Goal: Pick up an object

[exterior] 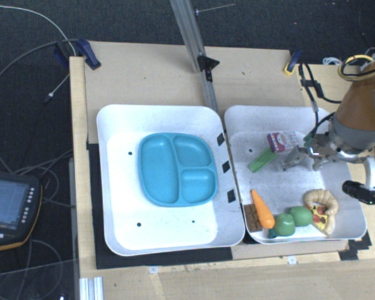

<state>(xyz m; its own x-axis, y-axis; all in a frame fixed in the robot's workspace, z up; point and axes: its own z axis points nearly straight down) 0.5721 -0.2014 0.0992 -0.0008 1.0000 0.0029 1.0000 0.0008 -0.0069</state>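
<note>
My gripper (302, 161) hangs low over the right bin (344, 186), in its upper middle, with the fingers open and nothing between them. A purple and white carton (281, 141) lies just to its upper left. A green pod (262, 161) lies to its left. Along the bin's front edge are an orange carrot (262, 209), a brown bar (252, 216), a green fruit (294, 221) and a tan pastry-like toy (320, 208).
The left bin (112, 180) holds a blue divided plate (177, 169). A metal post (190, 24) rises at the back between the bins. Cables (312, 86) run near the arm's orange band (362, 102) at the right.
</note>
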